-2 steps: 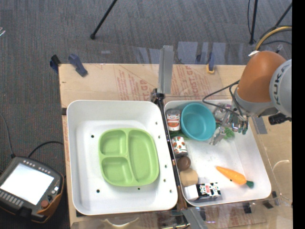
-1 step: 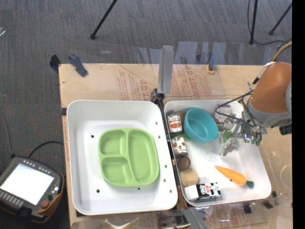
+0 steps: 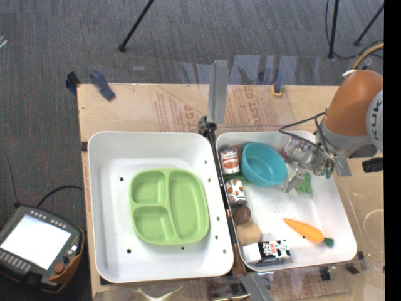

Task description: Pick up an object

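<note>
We take the teal bowl (image 3: 264, 163) in the right bin (image 3: 346, 227) as our landmark. Just to its right the gripper (image 3: 299, 179) hangs low over the bin floor, beside a small green object (image 3: 305, 184) that lies at its tips; we cannot tell how the claw stands or whether it grips anything. Left of the bowl stands a can (image 3: 230, 161), and below that a second can (image 3: 235, 190), a brown ball (image 3: 242, 214) and a tan lump (image 3: 248, 233). Below and right of the bowl lies an orange carrot (image 3: 305, 230), with a black-and-white carton (image 3: 274, 251) farther down. Well left of the bowl, a green divided plate (image 3: 169, 205) sits in the left bin (image 3: 106, 162).
</note>
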Robot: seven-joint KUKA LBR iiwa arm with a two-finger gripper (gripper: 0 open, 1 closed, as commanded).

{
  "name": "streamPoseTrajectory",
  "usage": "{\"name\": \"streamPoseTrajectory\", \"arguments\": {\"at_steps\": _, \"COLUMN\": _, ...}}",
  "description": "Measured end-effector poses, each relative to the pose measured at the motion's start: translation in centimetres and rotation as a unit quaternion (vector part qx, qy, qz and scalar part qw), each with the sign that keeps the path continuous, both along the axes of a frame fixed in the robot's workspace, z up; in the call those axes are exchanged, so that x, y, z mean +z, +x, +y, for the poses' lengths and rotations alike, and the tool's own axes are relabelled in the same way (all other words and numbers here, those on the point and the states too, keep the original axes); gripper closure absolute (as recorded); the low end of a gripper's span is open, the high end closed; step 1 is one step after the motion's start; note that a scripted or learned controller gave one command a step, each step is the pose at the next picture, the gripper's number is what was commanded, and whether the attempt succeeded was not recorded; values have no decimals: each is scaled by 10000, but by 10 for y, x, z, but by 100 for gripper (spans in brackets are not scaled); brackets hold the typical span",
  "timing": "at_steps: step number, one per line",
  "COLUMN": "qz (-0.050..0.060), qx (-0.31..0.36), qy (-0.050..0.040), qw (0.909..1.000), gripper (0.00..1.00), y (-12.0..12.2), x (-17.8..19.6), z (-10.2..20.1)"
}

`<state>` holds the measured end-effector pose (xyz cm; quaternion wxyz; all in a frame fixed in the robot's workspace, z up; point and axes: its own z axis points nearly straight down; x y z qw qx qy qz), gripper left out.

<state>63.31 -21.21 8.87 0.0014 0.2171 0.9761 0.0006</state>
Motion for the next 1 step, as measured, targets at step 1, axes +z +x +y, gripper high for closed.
{"name": "streamPoseTrajectory", "arguments": {"at_steps": 1, "qz": 50, "qx": -341, "qy": -37, "qw": 9994, "gripper": 0, "y": 1, "x": -2, "z": 20}}
